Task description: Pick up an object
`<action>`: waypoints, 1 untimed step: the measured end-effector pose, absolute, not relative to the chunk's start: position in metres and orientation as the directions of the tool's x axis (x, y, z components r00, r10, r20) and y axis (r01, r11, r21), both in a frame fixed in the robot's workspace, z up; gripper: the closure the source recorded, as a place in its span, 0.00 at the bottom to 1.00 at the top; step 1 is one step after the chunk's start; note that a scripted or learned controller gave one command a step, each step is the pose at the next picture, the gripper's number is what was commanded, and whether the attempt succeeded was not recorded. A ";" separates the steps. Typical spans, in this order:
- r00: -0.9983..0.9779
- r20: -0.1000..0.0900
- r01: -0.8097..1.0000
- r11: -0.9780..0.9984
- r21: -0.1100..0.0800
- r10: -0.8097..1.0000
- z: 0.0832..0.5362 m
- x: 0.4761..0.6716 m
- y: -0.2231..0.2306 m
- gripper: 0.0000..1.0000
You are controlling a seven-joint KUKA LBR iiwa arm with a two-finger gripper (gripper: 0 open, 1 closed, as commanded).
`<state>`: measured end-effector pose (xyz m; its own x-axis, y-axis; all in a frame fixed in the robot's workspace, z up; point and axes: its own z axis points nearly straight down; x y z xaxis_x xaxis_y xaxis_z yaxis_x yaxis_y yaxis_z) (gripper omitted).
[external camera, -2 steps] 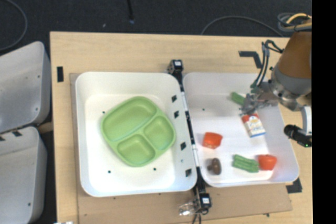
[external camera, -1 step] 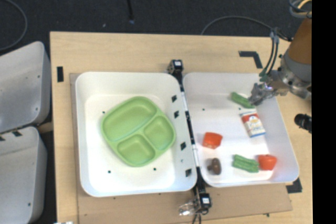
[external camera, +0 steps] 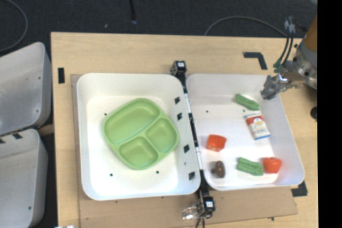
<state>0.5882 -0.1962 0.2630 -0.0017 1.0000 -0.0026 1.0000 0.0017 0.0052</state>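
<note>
Dark flooring with loose cables is surrounding a wooden table (external camera: 133, 53) that is carrying two shallow white bins side by side. The right bin (external camera: 288, 136) is holding the candidates for picking: a green pickle-like piece (external camera: 247, 101) near the far edge, a small white and red carton (external camera: 258, 127) just below it, an orange-red block (external camera: 216, 142) nearer the divider, a dark brown lump (external camera: 217, 169), and a second green piece (external camera: 249, 166) lying just beside a small red-orange piece (external camera: 272, 165). All are looking like light, rigid toy items; the carton is seeming the easiest, offering flat parallel sides to pinch across its narrow width, while the rounded green pieces are likely to roll or slip. The end effector (external camera: 271, 86) is hovering at the right bin's far right corner, near the upper green piece; whether it is open or closed cannot be made out, and nothing is visibly in it. The left bin (external camera: 91, 168) is carrying a green divided plate (external camera: 140, 133)
</note>
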 end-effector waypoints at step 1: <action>-0.006 0.000 1.000 0.006 0.001 1.000 0.251 0.602 -0.143 1.00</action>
<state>0.6024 -0.1429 0.2506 -0.0061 1.0000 0.0001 1.0000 0.0061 0.0006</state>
